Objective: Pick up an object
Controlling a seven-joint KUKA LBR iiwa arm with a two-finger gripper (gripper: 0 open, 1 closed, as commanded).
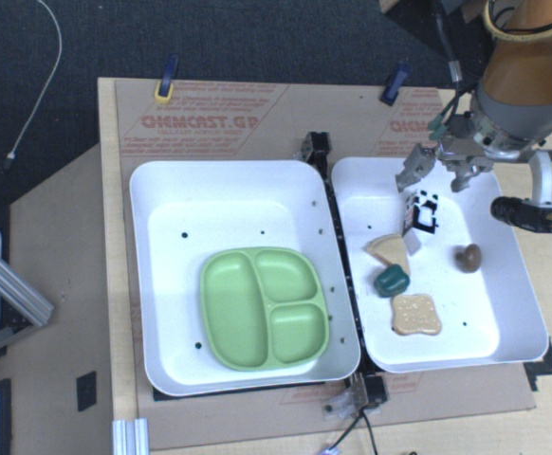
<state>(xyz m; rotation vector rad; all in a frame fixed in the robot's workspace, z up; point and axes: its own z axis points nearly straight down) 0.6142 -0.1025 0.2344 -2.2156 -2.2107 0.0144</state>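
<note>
The hand (422,212) hangs low in the right bin (513,339), toward 12 o'clock, holding nothing; its opening I cannot tell. The tan wedge (388,250) lies just at 7 o'clock of it. Approach step, I judge; next, descend and close.

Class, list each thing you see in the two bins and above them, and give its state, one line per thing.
Green divided plate: flat in left bin, compartments bare.
Tan wedge: lying in right bin, touching teal object.
Teal object: resting below wedge.
Toast slice: lying flat, alone.
Brown ball: resting apart, right side.
Pincer: over right bin, holding nothing visible.
</note>
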